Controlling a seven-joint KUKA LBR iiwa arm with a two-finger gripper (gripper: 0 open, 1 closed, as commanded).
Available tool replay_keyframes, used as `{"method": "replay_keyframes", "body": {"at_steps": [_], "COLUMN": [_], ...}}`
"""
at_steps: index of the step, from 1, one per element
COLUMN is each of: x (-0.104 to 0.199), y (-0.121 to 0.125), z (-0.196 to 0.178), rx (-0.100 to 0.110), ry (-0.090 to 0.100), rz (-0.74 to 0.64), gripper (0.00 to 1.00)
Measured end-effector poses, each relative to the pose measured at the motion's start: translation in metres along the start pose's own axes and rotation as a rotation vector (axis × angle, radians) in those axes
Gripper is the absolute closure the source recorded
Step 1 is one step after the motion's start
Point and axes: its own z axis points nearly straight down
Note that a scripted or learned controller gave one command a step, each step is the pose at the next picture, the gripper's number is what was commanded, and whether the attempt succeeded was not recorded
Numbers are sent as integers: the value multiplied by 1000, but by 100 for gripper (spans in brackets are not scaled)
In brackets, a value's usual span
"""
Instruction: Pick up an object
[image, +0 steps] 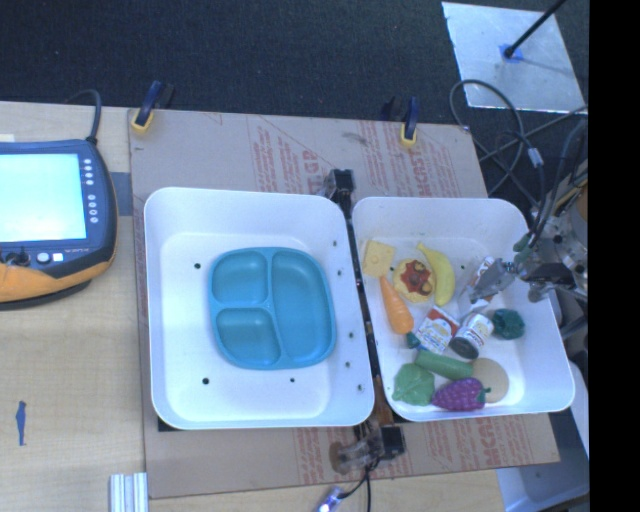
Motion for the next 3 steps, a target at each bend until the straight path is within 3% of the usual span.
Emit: {"method": "replay_keyframes", "body": {"at_steps": [1, 2, 3], "x": [62, 59, 133], "y": [38, 39, 61], "z": [153, 142, 55], "rx": [-7, -7, -2], "ry": [-1, -6, 0], "rz": [-2, -3, 0], "gripper": [0, 100, 100]}}
